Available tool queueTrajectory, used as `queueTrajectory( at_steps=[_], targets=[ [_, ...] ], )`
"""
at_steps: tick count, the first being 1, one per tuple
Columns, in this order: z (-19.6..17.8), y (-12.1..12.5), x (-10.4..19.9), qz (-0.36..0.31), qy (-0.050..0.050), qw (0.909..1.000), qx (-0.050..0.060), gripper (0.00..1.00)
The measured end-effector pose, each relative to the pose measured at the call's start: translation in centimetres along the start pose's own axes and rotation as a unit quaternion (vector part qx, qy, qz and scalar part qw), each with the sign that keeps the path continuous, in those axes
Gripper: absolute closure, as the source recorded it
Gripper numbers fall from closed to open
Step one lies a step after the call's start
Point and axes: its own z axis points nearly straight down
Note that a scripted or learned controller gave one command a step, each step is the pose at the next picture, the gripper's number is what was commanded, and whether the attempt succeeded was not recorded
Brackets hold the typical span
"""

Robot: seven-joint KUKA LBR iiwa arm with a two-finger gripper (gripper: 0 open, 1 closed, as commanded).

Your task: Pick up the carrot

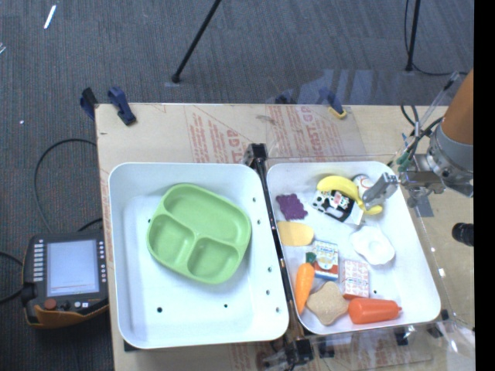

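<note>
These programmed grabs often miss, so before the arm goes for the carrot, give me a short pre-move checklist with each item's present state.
1. Carrot in view in the right bin, lying near its left wall: ok.
2. Carrot top uncovered: ok.
3. Room around the carrot: not ok; the bread and a small carton crowd its right side.
4. Gripper over the carrot: not ok; it sits near the banana, at the bin's far end.
5. Jaws free of any object: cannot tell.
6. Lookalike risk: not ok; an orange-red item lies near the bin's front edge.

Plate [199, 234] in left bin [124, 207] (carrot [304, 284] right).
</note>
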Motion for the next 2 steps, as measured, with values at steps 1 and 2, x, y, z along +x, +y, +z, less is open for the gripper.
queueTrajectory(
  at_steps=[1, 2],
  targets=[
    [2.5, -4.4, 5.6, -0.016, 0.001, 0.9999, 0.002, 0.00],
    [10.4, -2.8, 8.9, -0.010, 0.001, 0.9999, 0.006, 0.00]
  ],
)
